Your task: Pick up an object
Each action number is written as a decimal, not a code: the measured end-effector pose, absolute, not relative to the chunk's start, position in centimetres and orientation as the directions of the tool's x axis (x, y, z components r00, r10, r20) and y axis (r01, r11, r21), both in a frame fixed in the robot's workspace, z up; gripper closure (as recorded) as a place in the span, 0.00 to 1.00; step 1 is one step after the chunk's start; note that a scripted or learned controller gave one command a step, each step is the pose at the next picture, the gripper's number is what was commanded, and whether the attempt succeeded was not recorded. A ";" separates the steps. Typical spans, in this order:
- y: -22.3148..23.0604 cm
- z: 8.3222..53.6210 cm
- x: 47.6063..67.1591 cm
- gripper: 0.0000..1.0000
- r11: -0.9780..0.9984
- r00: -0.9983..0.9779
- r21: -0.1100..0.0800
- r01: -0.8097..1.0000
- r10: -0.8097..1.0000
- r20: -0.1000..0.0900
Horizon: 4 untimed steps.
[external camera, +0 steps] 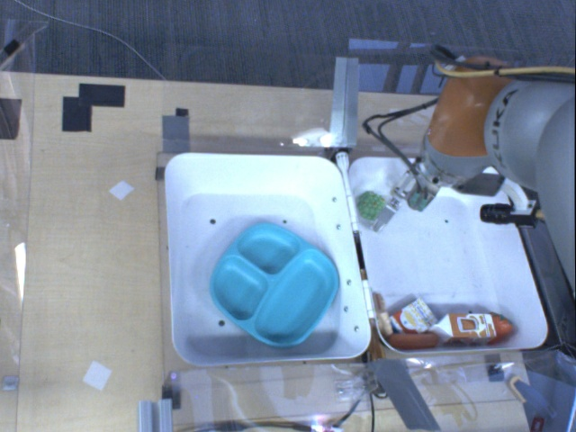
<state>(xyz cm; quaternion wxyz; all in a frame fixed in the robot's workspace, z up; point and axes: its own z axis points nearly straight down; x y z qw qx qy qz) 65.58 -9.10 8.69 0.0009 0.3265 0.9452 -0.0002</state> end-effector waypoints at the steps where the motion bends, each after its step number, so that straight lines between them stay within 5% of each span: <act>1: -9.0 9.7 66.0 1.00 0.788 -0.788 0.008 0.615 0.615 -0.013; 2: -2.0 18.4 65.5 1.00 0.740 -0.740 0.004 0.673 0.673 -0.002; 4: 8.7 18.2 65.5 1.00 0.427 -0.427 0.000 0.904 0.904 0.000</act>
